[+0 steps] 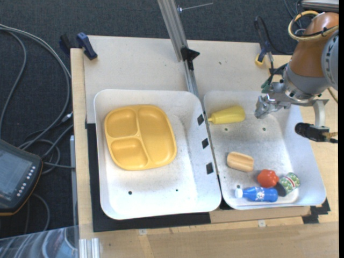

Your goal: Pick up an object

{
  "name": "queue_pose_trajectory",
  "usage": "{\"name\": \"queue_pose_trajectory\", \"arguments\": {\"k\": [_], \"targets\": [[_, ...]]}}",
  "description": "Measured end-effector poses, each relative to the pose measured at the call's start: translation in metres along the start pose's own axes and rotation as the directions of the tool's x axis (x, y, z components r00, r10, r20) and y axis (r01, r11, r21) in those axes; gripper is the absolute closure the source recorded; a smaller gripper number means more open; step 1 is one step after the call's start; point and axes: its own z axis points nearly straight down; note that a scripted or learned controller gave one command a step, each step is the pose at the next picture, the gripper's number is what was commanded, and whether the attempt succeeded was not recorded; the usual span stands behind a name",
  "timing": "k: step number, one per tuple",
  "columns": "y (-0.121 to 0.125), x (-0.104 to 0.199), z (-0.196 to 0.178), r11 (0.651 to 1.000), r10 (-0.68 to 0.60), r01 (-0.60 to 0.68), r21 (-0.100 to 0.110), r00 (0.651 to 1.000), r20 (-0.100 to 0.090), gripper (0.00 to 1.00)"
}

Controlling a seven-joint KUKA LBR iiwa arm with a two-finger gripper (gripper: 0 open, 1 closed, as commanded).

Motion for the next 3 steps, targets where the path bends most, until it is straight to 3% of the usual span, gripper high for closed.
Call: {"name": "queue_pose_trajectory", "arguments": {"k": [1, 3], "targets": [[0.002, 0.0, -0.055, 1.0, -0.001, 0.001, -0.002, 1.0, 0.001, 1.0], [0.012, 0.111, -0.082, 1.0, -0.008, 0.008, 0.002, 1.0, -0.004, 1.0]]}}
